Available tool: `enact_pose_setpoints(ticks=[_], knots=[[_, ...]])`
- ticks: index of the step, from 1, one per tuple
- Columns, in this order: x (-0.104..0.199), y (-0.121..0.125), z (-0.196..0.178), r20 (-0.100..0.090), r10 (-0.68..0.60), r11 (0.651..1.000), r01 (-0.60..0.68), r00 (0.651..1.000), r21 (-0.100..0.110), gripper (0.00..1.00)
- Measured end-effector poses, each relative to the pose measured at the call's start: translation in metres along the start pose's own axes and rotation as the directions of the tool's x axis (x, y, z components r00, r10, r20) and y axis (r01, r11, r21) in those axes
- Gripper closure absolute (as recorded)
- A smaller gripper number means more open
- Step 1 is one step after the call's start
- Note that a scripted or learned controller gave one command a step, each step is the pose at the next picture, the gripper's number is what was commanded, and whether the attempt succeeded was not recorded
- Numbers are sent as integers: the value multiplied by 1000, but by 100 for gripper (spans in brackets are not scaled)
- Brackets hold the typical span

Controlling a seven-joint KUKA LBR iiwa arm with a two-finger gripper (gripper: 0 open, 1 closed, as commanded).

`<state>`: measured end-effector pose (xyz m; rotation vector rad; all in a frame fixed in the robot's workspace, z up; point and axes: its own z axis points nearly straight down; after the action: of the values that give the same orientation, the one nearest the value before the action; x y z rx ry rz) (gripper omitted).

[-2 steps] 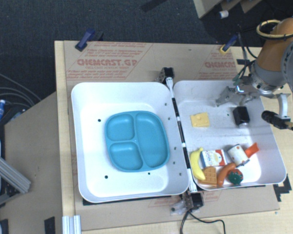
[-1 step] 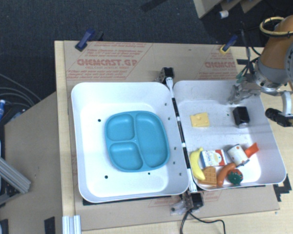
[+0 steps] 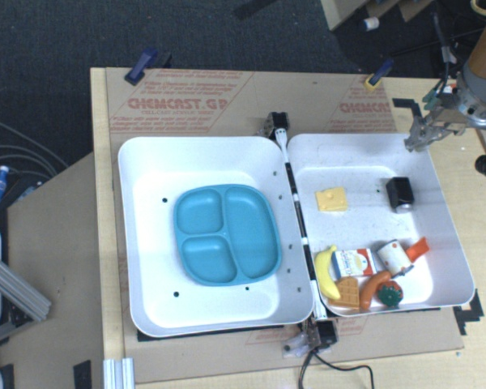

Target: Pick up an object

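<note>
Gripper (image 3: 417, 138), seemingly empty, hovers at the right bin's (image 3: 445, 217) far rim; next we descend toward the black block (image 3: 399, 193).

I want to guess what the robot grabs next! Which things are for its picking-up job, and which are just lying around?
For the job:
- hand, above the right bin's far corner
- cheese slice
- black block
- banana
- carrot
- small carton

Just lying about:
- blue divided plate in the left bin
- blue clamps
- cables

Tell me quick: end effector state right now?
End effector: open or closed cannot be told; it hangs over the right bin's far rim, nothing visibly held.
</note>
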<state>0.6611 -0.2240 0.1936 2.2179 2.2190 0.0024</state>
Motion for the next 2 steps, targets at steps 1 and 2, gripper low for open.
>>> enact_pose_setpoints(ticks=[1, 2], knots=[[0, 6, -40, 0, -1, 1000, 1, 1000, 0, 100], [0, 6, -60, 0, -1, 1000, 1, 1000, 1, 100]])
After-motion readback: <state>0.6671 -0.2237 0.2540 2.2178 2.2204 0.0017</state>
